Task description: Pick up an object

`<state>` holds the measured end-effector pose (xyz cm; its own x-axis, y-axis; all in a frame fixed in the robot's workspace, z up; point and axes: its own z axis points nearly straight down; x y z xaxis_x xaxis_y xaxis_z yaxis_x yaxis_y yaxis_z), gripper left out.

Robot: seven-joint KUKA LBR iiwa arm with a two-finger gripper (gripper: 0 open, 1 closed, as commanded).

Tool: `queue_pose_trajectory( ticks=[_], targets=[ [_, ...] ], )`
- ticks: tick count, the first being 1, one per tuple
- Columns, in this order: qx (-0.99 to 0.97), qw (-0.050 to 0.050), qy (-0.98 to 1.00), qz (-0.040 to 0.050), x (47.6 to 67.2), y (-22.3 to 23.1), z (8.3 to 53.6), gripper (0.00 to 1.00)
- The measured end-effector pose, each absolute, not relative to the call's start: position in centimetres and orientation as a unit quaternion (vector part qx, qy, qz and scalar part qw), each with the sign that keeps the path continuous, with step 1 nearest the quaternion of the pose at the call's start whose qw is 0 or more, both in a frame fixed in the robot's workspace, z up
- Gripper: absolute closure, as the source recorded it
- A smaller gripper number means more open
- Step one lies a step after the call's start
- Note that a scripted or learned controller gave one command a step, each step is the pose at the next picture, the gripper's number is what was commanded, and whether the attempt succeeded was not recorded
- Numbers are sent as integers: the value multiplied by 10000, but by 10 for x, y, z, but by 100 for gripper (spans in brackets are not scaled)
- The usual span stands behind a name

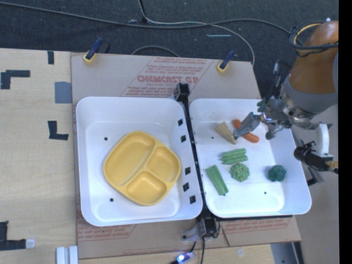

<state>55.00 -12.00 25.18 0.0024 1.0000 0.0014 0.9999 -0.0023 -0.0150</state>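
Note:
The right bin [291, 202] holds several food pieces. An orange carrot [251, 137] lies near its back, with a beige wedge [225, 132] just to its left. Toward the middle lie a green bean bundle [234, 157], a light green broccoli [240, 172] and a long green pod [216, 179]. A dark green broccoli [276, 173] sits at the right. My gripper [258, 129] hangs over the bin's back right, open, with its left finger [245, 126] above the carrot. Nothing is between the fingers.
The left bin [91, 147] holds a yellow divided plate [142, 168]. A black divider [190, 147] separates the two bins. Cables run across the dark floor behind the bench, and the arm [313, 76] stands over the right bin's right wall.

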Motion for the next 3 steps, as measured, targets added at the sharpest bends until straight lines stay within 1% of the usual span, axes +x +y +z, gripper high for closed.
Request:
queue_pose_trajectory(
  ticks=[1,2,3],
  targets=[
    [-7067,5,-7075,7,552,-120,259,0],
    [-7068,19,-7074,19,549,-110,202,0],
    [-7070,20,-7072,20,547,-115,139,0]
  ],
)
